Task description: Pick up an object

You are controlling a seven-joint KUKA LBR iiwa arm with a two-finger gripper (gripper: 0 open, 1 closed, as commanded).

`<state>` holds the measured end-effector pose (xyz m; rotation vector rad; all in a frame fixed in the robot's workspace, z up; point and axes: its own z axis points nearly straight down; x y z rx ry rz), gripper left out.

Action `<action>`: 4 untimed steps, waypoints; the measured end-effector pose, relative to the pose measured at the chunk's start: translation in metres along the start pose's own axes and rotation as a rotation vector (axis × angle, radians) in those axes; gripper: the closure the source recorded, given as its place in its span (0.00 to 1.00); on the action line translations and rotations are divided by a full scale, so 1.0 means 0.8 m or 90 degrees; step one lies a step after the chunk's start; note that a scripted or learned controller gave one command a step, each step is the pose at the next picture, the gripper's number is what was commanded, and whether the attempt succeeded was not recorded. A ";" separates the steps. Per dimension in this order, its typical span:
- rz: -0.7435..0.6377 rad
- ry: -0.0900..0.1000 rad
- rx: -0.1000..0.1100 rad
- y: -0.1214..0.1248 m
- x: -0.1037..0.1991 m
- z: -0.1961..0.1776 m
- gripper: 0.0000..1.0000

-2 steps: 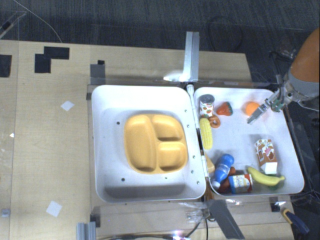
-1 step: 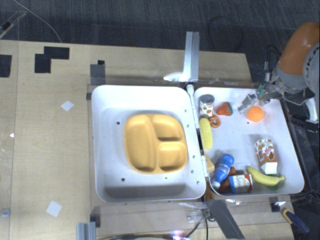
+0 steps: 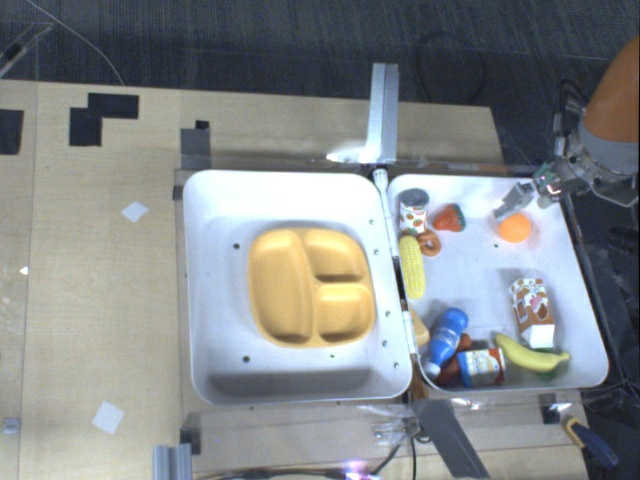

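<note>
Jaws (image 3: pixel 518 200) are hanging narrow and holding nothing at twelve o'clock of the orange ball (image 3: pixel 514 228) in the right bin (image 3: pixel 590 298), and we are expecting it may roll off a glancing close.

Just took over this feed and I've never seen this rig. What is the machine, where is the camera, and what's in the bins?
One camera looks down at a slant on two white bins. The grey arm with an orange band reaches in from the right; its gripper hovers above the orange ball. The left bin holds a yellow divided tray. The right bin holds a corn cob, a banana, a blue bottle and a brown carton.
</note>
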<state>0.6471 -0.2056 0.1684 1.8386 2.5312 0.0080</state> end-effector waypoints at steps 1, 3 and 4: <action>0.025 0.001 0.001 -0.024 0.048 -0.059 0.00; 0.202 0.000 -0.002 0.033 -0.004 0.084 1.00; 0.219 0.001 -0.002 0.054 0.059 -0.014 1.00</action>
